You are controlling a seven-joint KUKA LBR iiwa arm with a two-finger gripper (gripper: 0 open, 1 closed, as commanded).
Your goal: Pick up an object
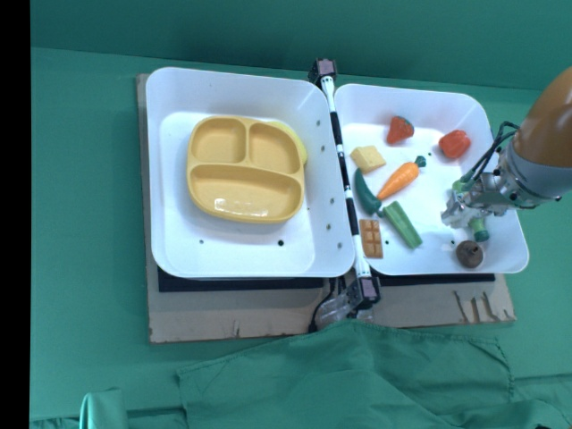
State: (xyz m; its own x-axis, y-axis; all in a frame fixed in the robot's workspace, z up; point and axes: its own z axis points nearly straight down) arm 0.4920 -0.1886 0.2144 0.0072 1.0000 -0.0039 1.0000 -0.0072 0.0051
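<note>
My gripper (465,223) hangs over the right side of the right bin (509,259), open, with nothing between its fingers. Just below it lies a brown round piece (469,254), close to one fingertip. A red tomato-like piece (454,143) sits further back, above the gripper. To the gripper's left are a green cucumber (403,224), an orange carrot (399,180) and a dark green curved pod (365,192). A strawberry (399,130), a pale yellow cracker (367,157) and an orange waffle piece (371,238) lie nearer the divider.
The left bin (170,248) holds a yellow divided plate (246,169). A hinge bar (340,168) runs between the two bins. Green cloth (357,374) is bunched in front of the bench. The arm (550,141) enters from the right over the bin's rim.
</note>
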